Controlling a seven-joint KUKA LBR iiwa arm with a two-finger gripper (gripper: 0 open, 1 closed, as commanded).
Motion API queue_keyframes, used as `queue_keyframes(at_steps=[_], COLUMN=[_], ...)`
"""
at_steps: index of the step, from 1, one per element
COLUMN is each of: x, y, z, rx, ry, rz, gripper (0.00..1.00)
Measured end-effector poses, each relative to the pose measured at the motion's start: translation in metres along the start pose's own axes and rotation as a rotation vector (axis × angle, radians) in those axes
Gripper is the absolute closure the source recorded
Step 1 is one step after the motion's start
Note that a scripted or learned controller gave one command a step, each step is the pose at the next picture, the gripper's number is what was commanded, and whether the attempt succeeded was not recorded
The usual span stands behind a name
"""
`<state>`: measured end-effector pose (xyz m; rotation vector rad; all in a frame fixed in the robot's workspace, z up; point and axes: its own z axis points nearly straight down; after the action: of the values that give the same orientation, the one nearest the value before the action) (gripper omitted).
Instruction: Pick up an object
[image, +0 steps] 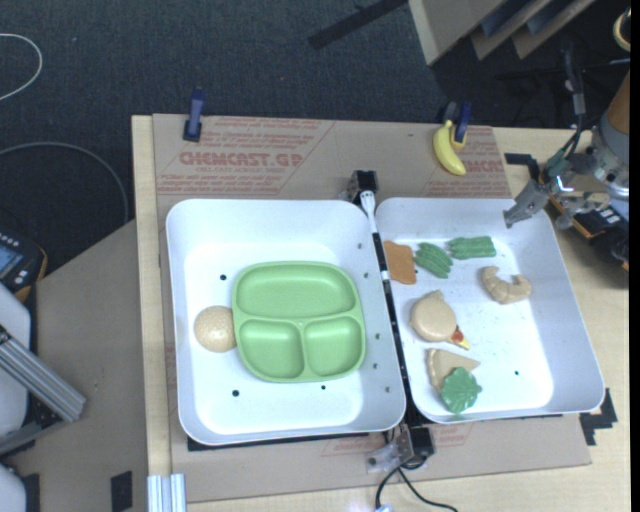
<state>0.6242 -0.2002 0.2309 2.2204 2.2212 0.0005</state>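
The gripper (524, 208) hung at the far right corner of the right bin (570, 330), over its rim. Whether it was released or clenched could not be told, since blur and cabling hid the tip. The nearest candidate, a tan croissant-shaped piece (506, 286), lay toward the near side of the gripper and slightly left, its long axis roughly across the bin. A green ridged piece (471, 246) sat just left of it, nearer the far rim. The arm was cut off at the view's right edge.
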Motion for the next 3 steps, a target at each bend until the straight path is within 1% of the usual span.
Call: queue_keyframes(at_steps=[1, 2, 3], x=[-0.024, 0.025, 0.082], y=[-0.051, -0.106, -0.147], z=[0.129, 0.147, 0.147], rx=[0.012, 0.007, 0.008], ry=[0.005, 0.004, 0.006], rz=[0.004, 0.001, -0.002], gripper=[0.0, 0.0, 0.0])
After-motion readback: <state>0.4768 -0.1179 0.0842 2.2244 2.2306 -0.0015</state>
